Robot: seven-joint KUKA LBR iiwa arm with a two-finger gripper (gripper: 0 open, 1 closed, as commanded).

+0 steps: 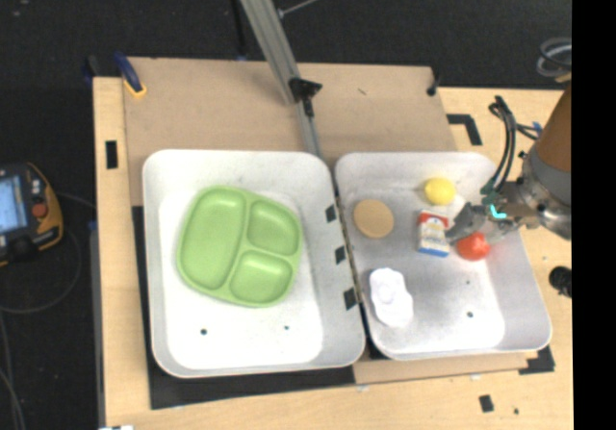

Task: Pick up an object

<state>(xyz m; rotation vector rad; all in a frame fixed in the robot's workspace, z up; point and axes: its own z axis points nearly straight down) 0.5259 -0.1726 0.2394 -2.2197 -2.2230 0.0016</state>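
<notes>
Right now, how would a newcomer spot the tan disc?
Look in the right bin, the one without the green divided tray. The tan disc lies flat near that bin's left wall, above the white object. It is the only brown, round, flat item there.

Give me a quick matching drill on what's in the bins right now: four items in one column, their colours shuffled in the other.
Items:
1. divided tray in the left bin
2. ball near the right bin's far edge
3. round disc
4. round object by the hand

Colours:
A. red
B. tan
C. green
D. yellow

Pairs: 1-C, 2-D, 3-B, 4-A
</notes>
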